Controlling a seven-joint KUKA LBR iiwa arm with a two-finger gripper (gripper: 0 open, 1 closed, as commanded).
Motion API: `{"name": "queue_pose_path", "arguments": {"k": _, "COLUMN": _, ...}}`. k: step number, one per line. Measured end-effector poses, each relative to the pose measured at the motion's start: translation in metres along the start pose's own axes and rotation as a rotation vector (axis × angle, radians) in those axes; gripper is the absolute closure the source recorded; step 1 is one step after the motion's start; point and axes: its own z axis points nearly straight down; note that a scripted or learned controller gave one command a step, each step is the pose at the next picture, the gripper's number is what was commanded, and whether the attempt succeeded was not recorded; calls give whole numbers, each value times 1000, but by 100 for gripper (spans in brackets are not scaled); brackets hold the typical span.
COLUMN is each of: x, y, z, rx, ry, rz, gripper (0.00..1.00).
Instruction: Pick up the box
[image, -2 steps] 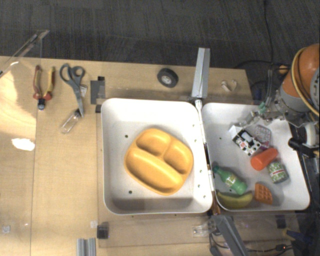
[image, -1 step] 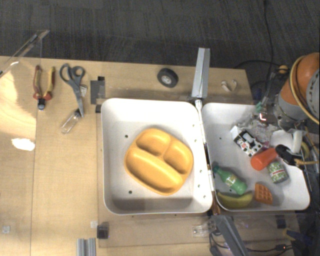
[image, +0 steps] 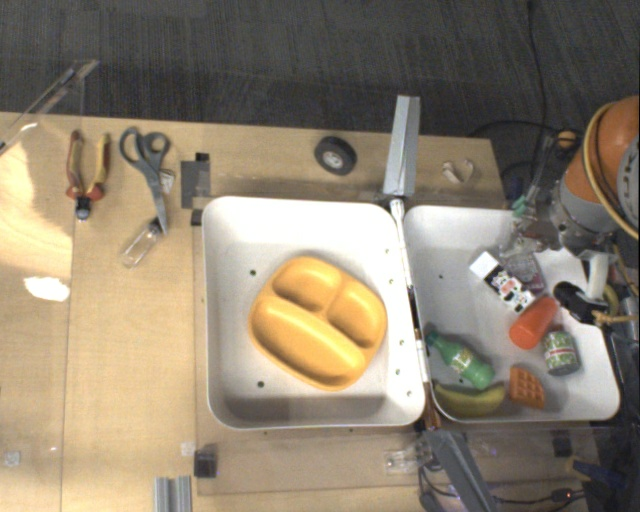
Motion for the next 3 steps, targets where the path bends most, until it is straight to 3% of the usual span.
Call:
{"name": "queue_pose_path", "arguments": {"k": 1, "x": 9, "y": 23, "z": -189, "rx": 55, "ry": -6, "rz": 107, "gripper": 100}}
{"name": "queue_pose_path", "arguments": {"k": 2, "x": 45, "y": 39, "z": -164, "rx": 59, "ry": -16, "rz": 434, "gripper": 100}}
{"name": "queue_pose_path", "arguments": {"k": 3, "x": 79, "y": 33, "z": -147, "rx": 58, "ry": -22, "rz": 660, "gripper": 100}}
